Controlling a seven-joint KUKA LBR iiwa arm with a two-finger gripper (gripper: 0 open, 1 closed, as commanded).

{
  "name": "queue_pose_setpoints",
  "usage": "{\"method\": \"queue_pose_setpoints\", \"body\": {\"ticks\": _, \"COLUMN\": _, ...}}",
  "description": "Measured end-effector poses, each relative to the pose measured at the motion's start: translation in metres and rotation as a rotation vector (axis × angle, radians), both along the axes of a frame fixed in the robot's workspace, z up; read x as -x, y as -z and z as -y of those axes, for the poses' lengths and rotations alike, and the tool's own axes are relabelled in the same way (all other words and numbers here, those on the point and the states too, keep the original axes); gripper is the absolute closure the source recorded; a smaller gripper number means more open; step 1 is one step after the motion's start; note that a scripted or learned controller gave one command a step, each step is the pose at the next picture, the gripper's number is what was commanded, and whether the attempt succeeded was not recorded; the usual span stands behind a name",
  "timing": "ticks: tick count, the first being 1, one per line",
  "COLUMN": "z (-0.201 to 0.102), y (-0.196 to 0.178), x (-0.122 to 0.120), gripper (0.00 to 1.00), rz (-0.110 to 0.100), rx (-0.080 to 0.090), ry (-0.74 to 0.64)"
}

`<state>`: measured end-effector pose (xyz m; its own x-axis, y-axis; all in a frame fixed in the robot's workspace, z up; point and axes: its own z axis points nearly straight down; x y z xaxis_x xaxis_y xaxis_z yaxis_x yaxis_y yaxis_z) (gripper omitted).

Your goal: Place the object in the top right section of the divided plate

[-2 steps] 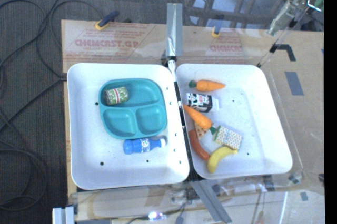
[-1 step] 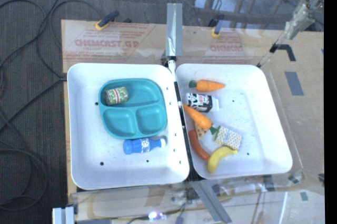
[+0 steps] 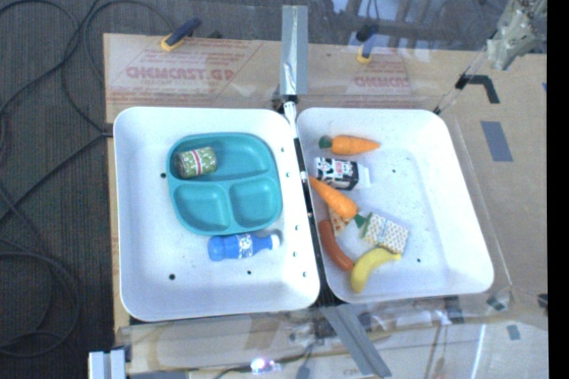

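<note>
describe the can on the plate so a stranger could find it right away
Start at the left white bin, which bears a teal divided plate. In the plate's upper left section lies a small can on its side, with a green and yellow label. Its nearest neighbour, a blue bottle, lies off the plate, just below it.

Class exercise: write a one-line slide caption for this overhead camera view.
Green can in the teal divided plate, blue bottle beside it; toy foods fill the right bin.
</note>
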<state>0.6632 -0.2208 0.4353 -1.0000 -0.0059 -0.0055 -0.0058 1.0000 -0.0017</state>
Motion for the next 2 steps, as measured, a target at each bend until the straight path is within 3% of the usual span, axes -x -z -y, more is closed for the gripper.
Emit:
{"method": "queue_pose_setpoints", "body": {"ticks": 1, "z": -0.018, "y": 0.167, "x": -0.006, "gripper": 1.0, "rz": -0.003, "rx": -0.003, "ry": -0.004}}
{"method": "queue_pose_setpoints", "body": {"ticks": 2, "z": 0.001, "y": 0.014, "x": -0.007, "gripper": 1.0, "rz": 0.002, "rx": 0.001, "ry": -0.223}}
